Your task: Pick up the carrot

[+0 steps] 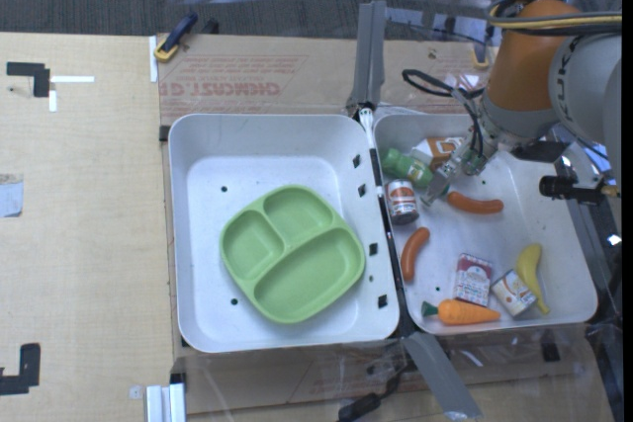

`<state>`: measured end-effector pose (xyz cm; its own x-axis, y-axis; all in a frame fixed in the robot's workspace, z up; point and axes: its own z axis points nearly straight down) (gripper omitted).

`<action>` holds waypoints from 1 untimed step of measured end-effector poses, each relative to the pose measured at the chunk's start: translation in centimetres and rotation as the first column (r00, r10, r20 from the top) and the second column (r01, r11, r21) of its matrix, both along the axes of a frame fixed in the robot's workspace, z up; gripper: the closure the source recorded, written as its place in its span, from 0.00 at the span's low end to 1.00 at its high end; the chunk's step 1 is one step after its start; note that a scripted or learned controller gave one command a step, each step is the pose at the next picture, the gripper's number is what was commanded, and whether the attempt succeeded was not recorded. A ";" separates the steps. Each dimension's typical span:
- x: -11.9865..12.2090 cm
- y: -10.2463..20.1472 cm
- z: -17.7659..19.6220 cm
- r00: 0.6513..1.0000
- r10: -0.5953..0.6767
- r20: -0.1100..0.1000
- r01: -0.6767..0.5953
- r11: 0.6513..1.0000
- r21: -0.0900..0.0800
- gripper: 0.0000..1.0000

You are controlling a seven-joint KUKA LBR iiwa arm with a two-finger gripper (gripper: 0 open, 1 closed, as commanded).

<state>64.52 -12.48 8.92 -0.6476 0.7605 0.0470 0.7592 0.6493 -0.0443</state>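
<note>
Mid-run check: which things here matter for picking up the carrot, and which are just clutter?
For the job:
carrot, near edge of the right bin
tool, over the bin's far side, away from the carrot

Clutter:
two sausages
banana
can
green bottle
red packet
small carton
green plate in the left bin

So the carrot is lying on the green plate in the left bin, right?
Not quite. The camera view shows the carrot lying in the right bin, near its front edge, beside a small red packet. The green plate is in the left bin.
</note>
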 end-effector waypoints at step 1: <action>-0.9 2.4 3.6 0.983 0.173 0.053 -0.173 0.985 -0.006 0.00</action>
<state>63.60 -10.08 12.51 -0.7710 0.6367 0.0083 0.6367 0.7711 -0.0076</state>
